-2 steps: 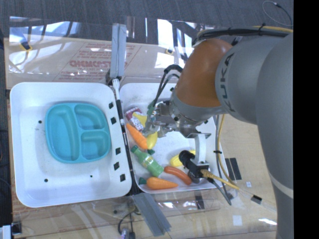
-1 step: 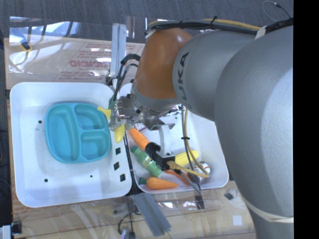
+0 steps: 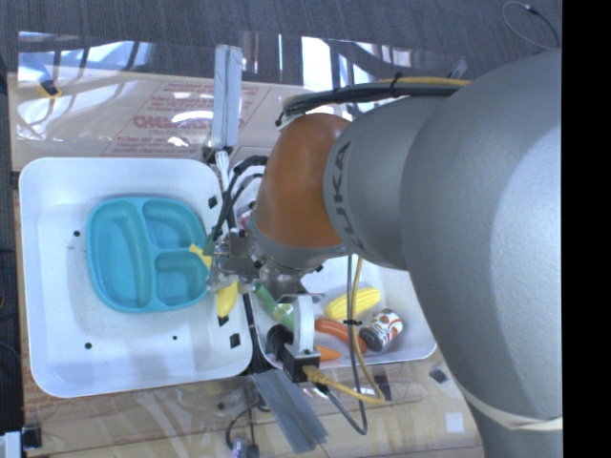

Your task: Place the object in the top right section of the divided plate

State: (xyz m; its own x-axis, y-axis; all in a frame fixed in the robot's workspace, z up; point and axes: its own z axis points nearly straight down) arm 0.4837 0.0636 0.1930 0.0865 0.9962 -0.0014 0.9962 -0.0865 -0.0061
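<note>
hand point(image 3: 221, 260) hovers at the right rim of the blue divided plate point(image 3: 148, 253) in the left bin point(image 3: 57, 351), grip state cannot tell, yellow banana-like object point(image 3: 226, 297) just beneath; best to ease it squarely over the top right section before release.

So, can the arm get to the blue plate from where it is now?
Probably yes. The blue plate lies uncovered in the left bin, and the gripper is already at its right rim, near something yellow. Nothing visible stands between them, though the arm hides the gripper's far side.
</note>
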